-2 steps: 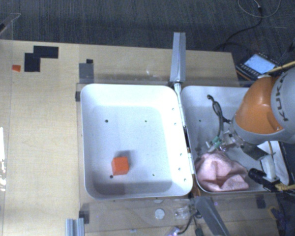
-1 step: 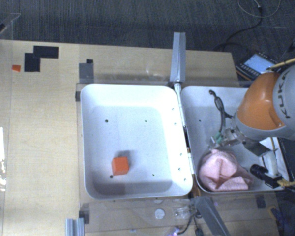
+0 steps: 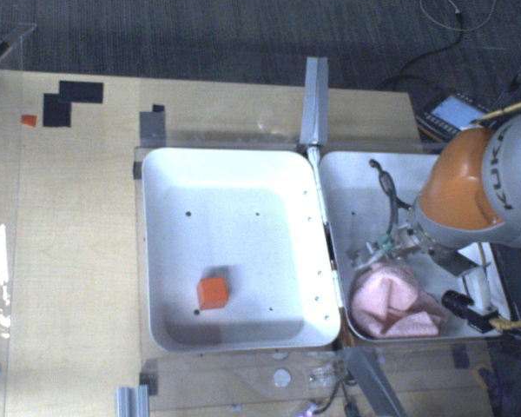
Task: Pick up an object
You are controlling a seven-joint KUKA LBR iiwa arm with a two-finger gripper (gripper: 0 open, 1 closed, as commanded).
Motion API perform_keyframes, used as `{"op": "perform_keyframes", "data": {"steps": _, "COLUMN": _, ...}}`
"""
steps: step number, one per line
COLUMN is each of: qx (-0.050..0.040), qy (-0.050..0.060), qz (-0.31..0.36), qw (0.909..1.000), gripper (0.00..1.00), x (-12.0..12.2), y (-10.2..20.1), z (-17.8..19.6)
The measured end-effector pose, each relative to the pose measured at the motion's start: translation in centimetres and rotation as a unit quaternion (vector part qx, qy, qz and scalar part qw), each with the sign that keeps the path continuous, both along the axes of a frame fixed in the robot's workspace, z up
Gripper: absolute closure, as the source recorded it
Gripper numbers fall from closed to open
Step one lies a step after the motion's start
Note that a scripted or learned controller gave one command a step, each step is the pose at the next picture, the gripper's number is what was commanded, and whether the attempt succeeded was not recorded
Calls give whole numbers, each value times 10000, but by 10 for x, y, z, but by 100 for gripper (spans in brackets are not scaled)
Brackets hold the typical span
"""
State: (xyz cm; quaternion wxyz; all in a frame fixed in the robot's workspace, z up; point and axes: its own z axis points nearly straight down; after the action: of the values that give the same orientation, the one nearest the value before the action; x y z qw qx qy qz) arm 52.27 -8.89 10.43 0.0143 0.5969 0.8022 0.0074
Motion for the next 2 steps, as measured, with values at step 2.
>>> {"op": "perform_keyframes", "data": {"steps": 2, "qx": 32, "qy": 115, "qz": -122, "qw": 9999, "gripper": 100, "x": 18, "y": 65, "z": 82}}
